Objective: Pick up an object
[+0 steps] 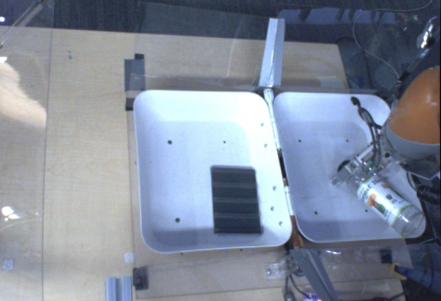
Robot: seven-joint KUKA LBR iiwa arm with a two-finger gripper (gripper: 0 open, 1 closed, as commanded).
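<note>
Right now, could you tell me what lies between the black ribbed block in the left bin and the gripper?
In the camera view, between the black ribbed block and the gripper lie bare white bin floor and the two bins' adjoining rims.

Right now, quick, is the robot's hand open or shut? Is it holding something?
End effector: can't tell open or shut. It sits by the bottle in the right bin.
</note>
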